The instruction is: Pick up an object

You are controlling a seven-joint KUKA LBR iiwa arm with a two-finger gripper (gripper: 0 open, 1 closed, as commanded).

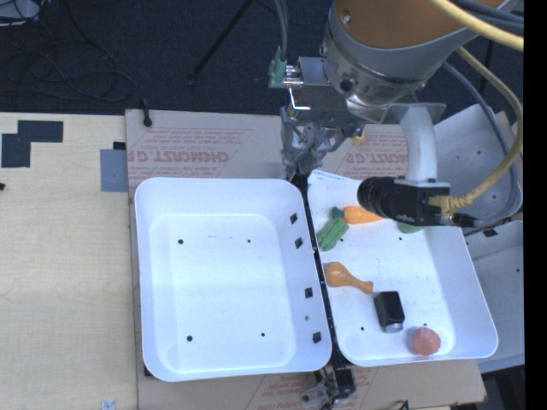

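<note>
Gripper hangs at the far edge of the two bins, right above the point where their shared divider meets the back rims. Its dark metal fingers point downward, but they blur into the shadow behind them, so I cannot tell how far apart they stand, and nothing can be made out between them. Above it, the grey arm with its orange band reaches in from the right.

Right bin holds the loose objects. Nearest the gripper lies a green piece, slanting beside the divider. Just right of it is an orange carrot-shaped piece, partly covered by a black cylindrical unit mounted on the arm. Toward the middle of the bin rests a tan, pear-shaped object. Nearer the front sit a small black block and, beside it, a pink ball.

Left bin is plain white. Both bins rest on a cardboard sheet on the pale wooden counter.
</note>
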